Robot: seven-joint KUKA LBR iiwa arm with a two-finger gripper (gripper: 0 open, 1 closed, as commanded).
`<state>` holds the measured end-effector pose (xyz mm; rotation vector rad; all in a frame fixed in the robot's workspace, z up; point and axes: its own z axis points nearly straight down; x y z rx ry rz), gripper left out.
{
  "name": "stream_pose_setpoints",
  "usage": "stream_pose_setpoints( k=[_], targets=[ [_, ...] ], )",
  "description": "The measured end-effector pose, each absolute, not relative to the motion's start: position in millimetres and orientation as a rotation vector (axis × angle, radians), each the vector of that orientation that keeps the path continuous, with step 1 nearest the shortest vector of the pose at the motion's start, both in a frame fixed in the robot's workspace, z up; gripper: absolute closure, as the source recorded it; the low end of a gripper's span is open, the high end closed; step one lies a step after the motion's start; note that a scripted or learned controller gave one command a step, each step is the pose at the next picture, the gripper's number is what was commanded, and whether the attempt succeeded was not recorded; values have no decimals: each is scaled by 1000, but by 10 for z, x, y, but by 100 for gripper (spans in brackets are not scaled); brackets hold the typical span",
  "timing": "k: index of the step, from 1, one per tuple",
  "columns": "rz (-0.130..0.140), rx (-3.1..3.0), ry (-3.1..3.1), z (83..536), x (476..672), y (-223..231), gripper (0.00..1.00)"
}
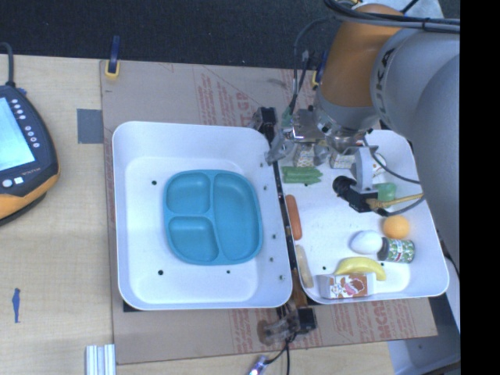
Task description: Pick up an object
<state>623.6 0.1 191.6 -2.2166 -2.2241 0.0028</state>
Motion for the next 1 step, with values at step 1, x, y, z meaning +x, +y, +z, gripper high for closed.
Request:
stream_pose_setpoints(
  k=[1],
  targets=[
    [5,-2220,-2220,1466,6555,-1194,0]
  ],
)
